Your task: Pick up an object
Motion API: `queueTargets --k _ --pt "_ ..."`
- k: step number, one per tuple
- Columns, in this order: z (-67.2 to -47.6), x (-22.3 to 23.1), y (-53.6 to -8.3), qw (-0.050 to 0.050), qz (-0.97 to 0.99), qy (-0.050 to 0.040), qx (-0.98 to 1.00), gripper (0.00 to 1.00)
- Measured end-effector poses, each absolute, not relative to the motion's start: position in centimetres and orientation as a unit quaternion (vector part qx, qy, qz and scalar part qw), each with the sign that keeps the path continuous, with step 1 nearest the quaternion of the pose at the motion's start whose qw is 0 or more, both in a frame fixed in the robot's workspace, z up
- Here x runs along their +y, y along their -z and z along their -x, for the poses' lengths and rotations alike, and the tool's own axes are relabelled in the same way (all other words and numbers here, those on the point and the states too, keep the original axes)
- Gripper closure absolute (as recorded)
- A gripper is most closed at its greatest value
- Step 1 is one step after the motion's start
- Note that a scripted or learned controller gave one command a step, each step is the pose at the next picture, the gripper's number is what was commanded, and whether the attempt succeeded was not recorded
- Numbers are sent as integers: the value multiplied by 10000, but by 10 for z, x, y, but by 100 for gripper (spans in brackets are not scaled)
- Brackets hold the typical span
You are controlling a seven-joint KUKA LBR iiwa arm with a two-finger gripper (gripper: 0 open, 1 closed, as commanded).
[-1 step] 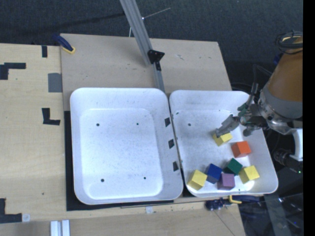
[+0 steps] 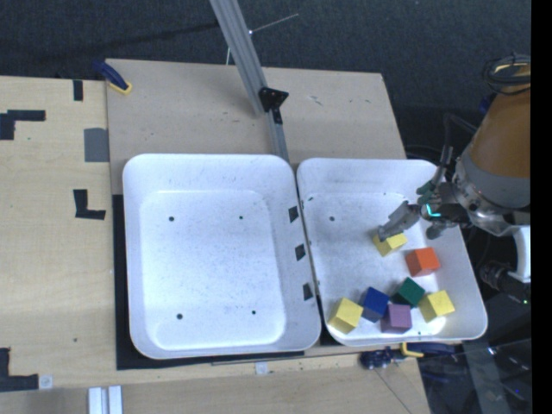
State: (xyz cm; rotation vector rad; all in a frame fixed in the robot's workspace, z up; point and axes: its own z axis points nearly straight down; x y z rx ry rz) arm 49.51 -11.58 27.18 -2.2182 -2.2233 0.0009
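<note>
- Where the bench's near edge runs below the bins, a small dark clamp with a yellow tip [image 2: 390, 356] lies just beside the right bin's near rim.
- Five small matte cubes cluster along the near wall of the right bin [image 2: 345, 179], a shallow white tray with rounded corners and a speckled floor: a yellow cube [image 2: 347, 315] at the near-left corner, then a blue cube [image 2: 375, 303], a purple cube [image 2: 398, 316], a green cube [image 2: 411, 291] and another yellow cube, the near-right one [image 2: 438, 304].
- An orange cube [image 2: 422, 260] sits apart from the cluster, close to the bin's right wall.
- Just beyond it, a small yellow block [image 2: 391, 242] rests on the bin floor with the gripper [image 2: 393, 225] directly over it; the grey fingers reach down to the block's top, and whether they are spread or closed on it cannot be told.
- The arm [image 2: 504, 145], grey with an orange band, enters over the bin's right rim.
- The left bin [image 2: 138, 231], same moulded white plastic, adjoins the right one; black clips [image 2: 299, 250] mark the seam.
- Farther back, a slanted aluminium post [image 2: 237, 33] rises from a black bracket [image 2: 272, 99] on the plywood bench [image 2: 172, 102].
- A blue-and-yellow clip [image 2: 113, 76] lies at the far-left corner.
</note>
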Motion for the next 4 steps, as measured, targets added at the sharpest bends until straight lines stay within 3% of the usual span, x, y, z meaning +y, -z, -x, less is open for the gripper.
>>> queueTargets --k 3,4 --pt "-498 -118 -106 33 7064 -22 -7078 0" --pt "-499 -118 -118 23 7064 -11 -7079 100"
